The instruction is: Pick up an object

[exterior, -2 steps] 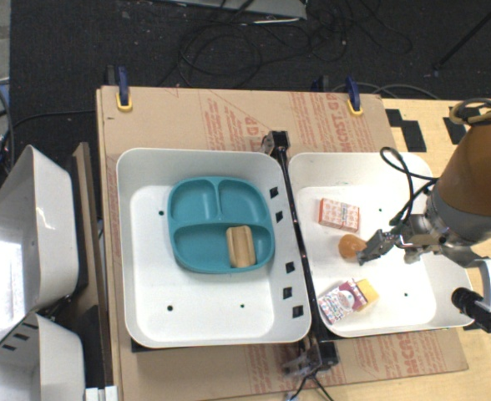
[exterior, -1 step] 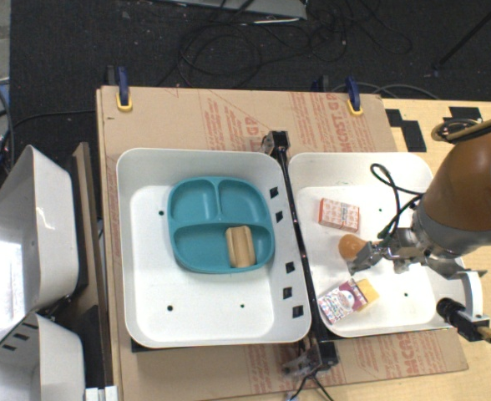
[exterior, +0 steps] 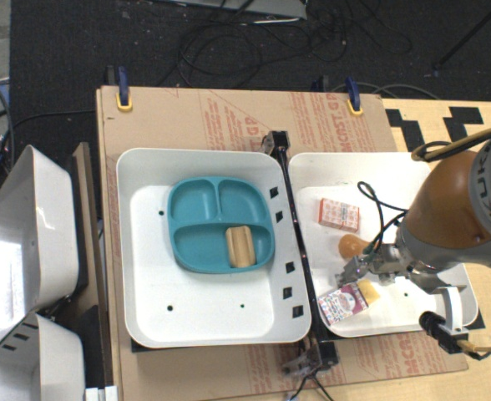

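Note:
The right bin (exterior: 371, 167) holds a small red and white box (exterior: 339, 215), an orange rounded object (exterior: 351, 245), a pink and white packet (exterior: 341, 305) and a yellow piece (exterior: 369, 291). My gripper (exterior: 356, 271) is low in this bin, between the orange object and the packet, right beside the yellow piece. Its tip is dark and tangled with cables, so I cannot make out whether anything is in it. The grey and orange arm (exterior: 454, 211) reaches in from the right.
The left bin (exterior: 145, 307) carries a teal divided plate (exterior: 197, 197) with a tan block (exterior: 240, 246) in its lower right compartment. A black divider (exterior: 296, 241) runs between the bins. White tubs (exterior: 24, 232) stand off the bench at left.

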Available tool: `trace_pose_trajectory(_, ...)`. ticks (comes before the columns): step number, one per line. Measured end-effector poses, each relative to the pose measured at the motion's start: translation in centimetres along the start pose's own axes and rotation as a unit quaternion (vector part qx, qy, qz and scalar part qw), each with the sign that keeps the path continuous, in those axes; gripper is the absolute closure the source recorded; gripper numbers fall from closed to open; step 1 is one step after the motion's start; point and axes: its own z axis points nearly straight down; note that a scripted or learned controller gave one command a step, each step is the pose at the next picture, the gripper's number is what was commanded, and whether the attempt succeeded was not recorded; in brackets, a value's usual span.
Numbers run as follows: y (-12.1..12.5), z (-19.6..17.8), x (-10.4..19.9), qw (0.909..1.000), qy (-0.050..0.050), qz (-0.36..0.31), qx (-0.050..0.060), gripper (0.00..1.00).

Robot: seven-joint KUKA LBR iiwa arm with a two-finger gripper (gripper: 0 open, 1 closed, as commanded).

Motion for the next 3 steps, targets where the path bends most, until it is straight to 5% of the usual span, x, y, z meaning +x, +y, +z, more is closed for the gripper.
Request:
trace_pose_trajectory(1,0.1,-1.3,0.0,1.0,0.0,0.001,-0.002,1.0)
trace_pose_trajectory(3,-0.6,-11.4,0.8,1.0,-0.002,-0.003,-0.005,1.0)
